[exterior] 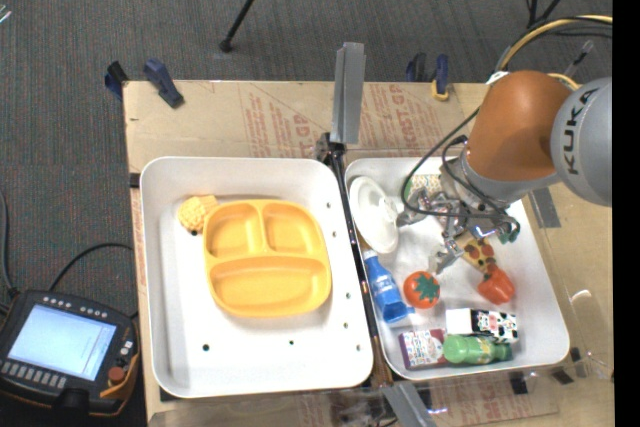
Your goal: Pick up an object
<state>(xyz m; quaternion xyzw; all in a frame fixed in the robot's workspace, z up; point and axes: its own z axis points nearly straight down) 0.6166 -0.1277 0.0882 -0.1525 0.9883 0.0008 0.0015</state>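
A tomato toy (pixel 421 288) lies in the right bin (pixel 548 315), just near of our gripper (pixel 462 248), whose fingers we see spread and holding nothing. In the left bin (pixel 160 315) rests a yellow tray (pixel 266 257).

A yellow tray (pixel 267 267) lay in a white bin (pixel 160 315); below the jaws sat a red tomato (pixel 421 289) and a green bottle (pixel 476 350).

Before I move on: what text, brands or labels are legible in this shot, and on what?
"KUKA", reading vertically, on the arm.
Red mirrored print on the cardboard under the bins: shows reversed, words not legible.
Blue bottle, cow-pattern carton, green bottle, purple packet: labels too small to read.
Pendant screen: blurred, unreadable.
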